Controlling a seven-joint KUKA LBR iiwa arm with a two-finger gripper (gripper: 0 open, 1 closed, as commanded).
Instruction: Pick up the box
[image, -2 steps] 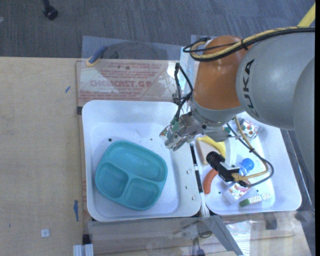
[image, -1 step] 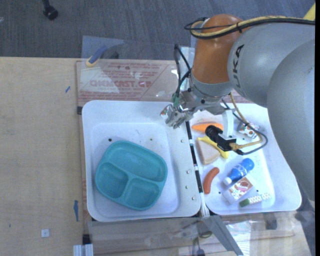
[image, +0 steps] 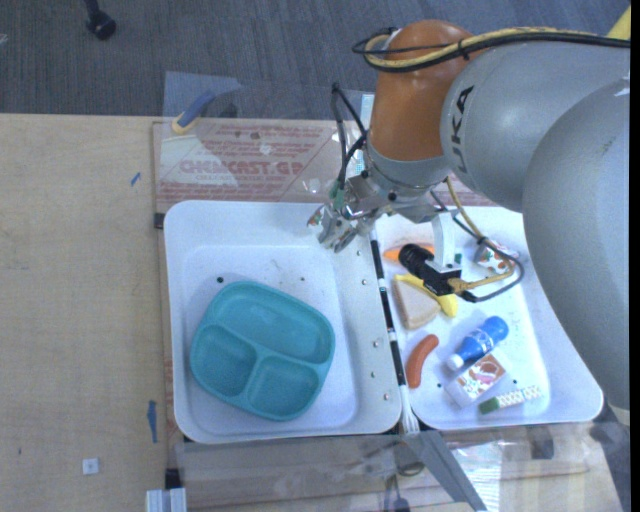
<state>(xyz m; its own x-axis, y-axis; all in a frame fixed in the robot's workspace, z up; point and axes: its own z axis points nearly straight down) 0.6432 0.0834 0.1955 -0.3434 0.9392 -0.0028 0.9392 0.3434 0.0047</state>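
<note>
gripper (image: 333, 228) hangs over the left bin's (image: 262, 222) far edge, jaw state unclear, box (image: 478, 378) well apart.

The tan counter (image: 70, 300) is carrying two white bins touching side by side: the left bin (image: 190, 250) toward 9 o'clock, the right bin (image: 560, 370) toward 4 o'clock. A clear printed sheet (image: 240, 165) is lying at 12 o'clock, just behind the left bin.
</note>
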